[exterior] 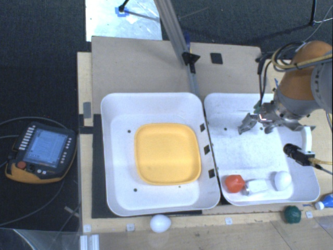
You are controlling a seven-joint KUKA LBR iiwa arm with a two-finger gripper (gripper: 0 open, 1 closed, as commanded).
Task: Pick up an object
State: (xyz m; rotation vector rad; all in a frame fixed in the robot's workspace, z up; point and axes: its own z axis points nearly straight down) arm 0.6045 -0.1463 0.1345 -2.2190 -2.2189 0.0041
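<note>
Red object (233,183), white cylinder (256,186) and white ball (282,180) lined up along the 6 o'clock wall of the right bin (229,105). Gripper (254,122) poised over the bin's 12 o'clock area, jaws spread open, gripping nothing. Yellow plate (167,153) centred in the left bin (117,111). White egg (160,223) on bench at 6 o'clock.

This is looking like a robotics lab: a robot arm (304,82) is reaching over two white bins (156,104) on a bench, a control handset (40,151) lying left of them on dark carpet.
</note>
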